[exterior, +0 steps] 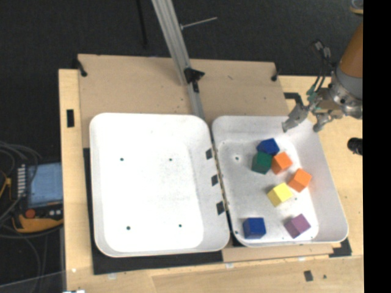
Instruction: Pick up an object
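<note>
Gripper (303, 121) at the upper right corner of the right bin (244, 130), fingers spread wide, nothing between them. Hangs over the bin's far rim, apart from every block. Orange band of the arm (352, 57) just above, at the right edge of the view.

Blocks gathered in the right bin: blue cube (267, 146), green cube (261, 162) touching it below, orange cube (281, 162) touching both on the right. Second orange cube (300, 179) just beside, lower right; yellow cube (281, 194) touching it at lower left. Second blue cube (254, 227) near the front rim; purple cube (297, 225) to its right, well apart.

Left bin (149, 182) alongside, white. Metal post (174, 38) slanting up behind the two bins. Cables and small box (44, 185) at far left, off the bench.
</note>
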`<action>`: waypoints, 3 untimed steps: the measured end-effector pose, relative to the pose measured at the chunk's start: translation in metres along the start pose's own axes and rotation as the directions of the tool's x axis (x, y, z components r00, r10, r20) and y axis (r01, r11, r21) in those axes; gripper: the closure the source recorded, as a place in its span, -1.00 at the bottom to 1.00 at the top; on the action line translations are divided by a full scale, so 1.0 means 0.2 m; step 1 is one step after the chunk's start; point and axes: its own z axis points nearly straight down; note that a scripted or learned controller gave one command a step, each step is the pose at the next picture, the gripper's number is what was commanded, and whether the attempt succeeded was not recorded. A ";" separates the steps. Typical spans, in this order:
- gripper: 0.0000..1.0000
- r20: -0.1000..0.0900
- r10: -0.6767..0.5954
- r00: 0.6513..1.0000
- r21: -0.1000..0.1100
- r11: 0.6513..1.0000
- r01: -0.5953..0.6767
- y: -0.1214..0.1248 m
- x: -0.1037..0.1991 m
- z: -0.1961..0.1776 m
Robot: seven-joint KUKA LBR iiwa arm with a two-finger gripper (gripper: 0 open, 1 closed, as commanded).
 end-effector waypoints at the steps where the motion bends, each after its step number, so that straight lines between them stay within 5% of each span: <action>1: -1.00 0.002 -0.001 1.000 0.001 1.000 0.001 0.00 0.00 0.00; 3: -1.00 0.000 0.003 1.000 0.004 1.000 -0.003 -0.08 0.02 0.45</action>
